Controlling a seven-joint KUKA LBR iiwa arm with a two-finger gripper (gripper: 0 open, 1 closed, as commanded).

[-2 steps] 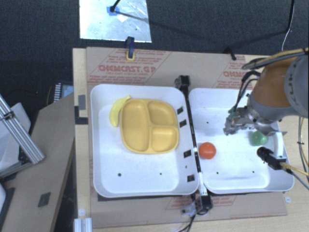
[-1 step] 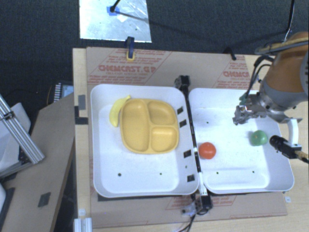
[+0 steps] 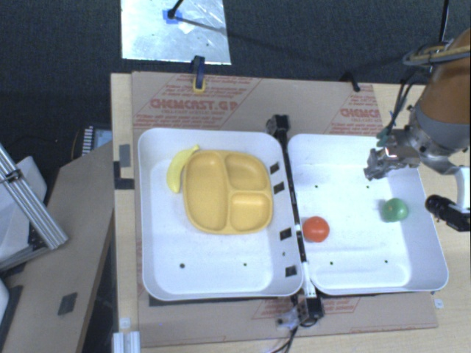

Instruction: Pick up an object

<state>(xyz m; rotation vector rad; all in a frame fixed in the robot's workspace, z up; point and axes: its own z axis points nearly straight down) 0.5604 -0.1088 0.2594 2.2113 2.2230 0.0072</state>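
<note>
Two white bins sit side by side on the surface (image 3: 125, 197), and the pincer (image 3: 379, 164) hangs over the right bin (image 3: 353, 278), near its far right part. Whether the pincer is open or closed I cannot tell, as its tip is small and blurred against the white floor. Nothing can be seen gripped in it. Above it rises the grey arm (image 3: 441, 134) with its orange band (image 3: 449, 87), coming in from the right.

Nearest to the pincer lies a green ball (image 3: 395, 209), a little toward the near side and slightly to the right of the tip, apart from it and resting on the bin floor. Farther off, toward the near left part of the same bin, lies a red-orange ball (image 3: 316, 229), well apart from the pincer and close to the divide between the bins.

Across that divide, the left bin (image 3: 154, 271) holds a yellow plate with three sections (image 3: 224, 191), lying flat. A yellow banana (image 3: 178, 168) lies just beside the plate's far left edge, seemingly touching it.
</note>
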